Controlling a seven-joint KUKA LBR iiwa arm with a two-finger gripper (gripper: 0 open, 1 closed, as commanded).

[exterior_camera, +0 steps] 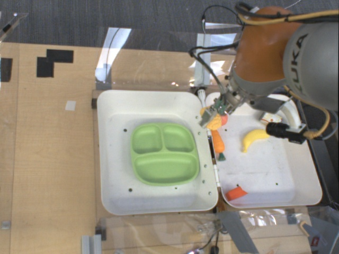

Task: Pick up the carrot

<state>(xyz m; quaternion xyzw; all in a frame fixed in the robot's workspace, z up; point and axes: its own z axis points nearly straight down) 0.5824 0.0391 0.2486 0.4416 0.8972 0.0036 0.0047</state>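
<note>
The gripper [213, 116] hung over the inner edge of the right-hand bin [296, 194], and whether it was open or closed could not be told, with a yellowish item at its tip. The carrot [217, 143] lay just below it toward the camera, flat on the bin floor beside the wall shared with the left bin, its long axis running along that wall, leafy end farthest from the gripper. A banana [254, 138] lay farther out, toward the arm's side.
</note>
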